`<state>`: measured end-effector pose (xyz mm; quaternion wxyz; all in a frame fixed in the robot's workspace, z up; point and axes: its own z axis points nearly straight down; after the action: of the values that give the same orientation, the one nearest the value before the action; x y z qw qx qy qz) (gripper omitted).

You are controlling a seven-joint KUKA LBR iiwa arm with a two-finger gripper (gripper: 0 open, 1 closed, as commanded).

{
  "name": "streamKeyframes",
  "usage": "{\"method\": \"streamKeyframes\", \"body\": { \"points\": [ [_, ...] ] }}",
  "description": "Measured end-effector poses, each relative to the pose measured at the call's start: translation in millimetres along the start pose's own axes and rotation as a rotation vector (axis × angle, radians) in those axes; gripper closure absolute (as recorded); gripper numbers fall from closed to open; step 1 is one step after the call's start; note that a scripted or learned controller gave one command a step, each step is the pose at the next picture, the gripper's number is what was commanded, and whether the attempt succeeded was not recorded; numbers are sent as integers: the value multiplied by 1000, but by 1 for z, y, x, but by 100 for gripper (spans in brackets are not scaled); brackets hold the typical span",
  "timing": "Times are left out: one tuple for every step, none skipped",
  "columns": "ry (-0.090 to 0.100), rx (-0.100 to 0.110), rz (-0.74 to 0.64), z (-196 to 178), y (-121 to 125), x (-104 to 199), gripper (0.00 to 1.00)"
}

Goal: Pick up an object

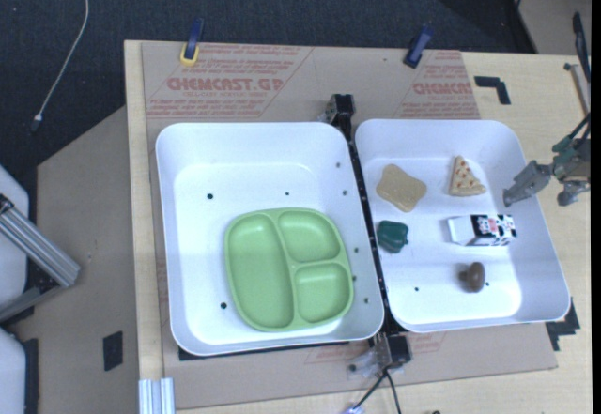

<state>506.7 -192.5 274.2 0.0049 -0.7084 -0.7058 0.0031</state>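
Fingers (545,182) spread and holding nothing at the right bin's (535,304) far right rim, well apart from toast (401,188), pizza slice (465,176), milk carton (481,230), green pepper (392,235) and brown lump (472,277); likely to clip the rim descending here.

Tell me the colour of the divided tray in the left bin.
Light green divided tray, seen best in the camera view.

Green tray (285,268), white bins (188,168)
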Motion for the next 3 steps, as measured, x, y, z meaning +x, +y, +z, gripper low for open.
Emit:
{"method": "streamKeyframes", "body": {
  "points": [
    [-3,-12,-4,-6,2,1,0],
    [0,-6,-4,48,12,6,0],
    [0,-4,-3,112,12,7,0]
  ]
}}
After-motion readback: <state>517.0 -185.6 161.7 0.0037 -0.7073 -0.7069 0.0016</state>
